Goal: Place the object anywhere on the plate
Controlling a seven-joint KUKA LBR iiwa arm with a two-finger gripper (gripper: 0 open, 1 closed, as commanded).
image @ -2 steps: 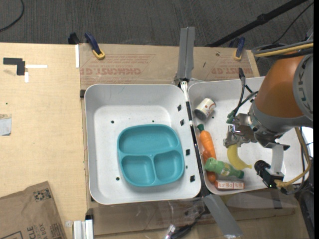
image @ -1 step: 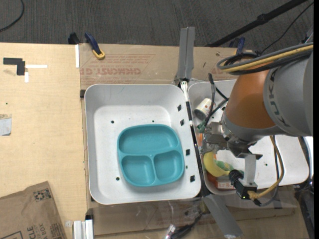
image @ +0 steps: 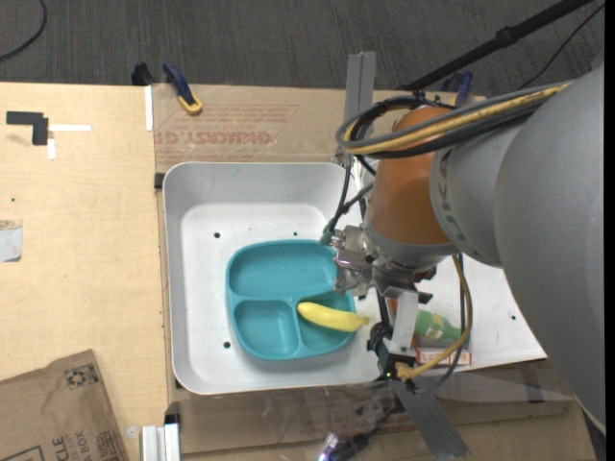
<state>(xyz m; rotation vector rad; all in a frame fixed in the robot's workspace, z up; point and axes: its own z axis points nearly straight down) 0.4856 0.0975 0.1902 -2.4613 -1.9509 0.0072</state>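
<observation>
A teal plate (image: 274, 286) with three compartments lies in the left white bin (image: 192, 257). A yellow banana (image: 332, 317) rests across the plate's right side, over its lower right compartment and rim. The gripper (image: 354, 279) sits just above the banana's right end, at the plate's right edge, under the orange band of the arm (image: 413, 200). The wrist hides the fingertips.
A green and orange item (image: 434, 329) lies in the right bin (image: 500, 325), partly under the arm. The arm's grey bulk covers most of the right bin. Cables run over the wrist. Cardboard lies left of the bins.
</observation>
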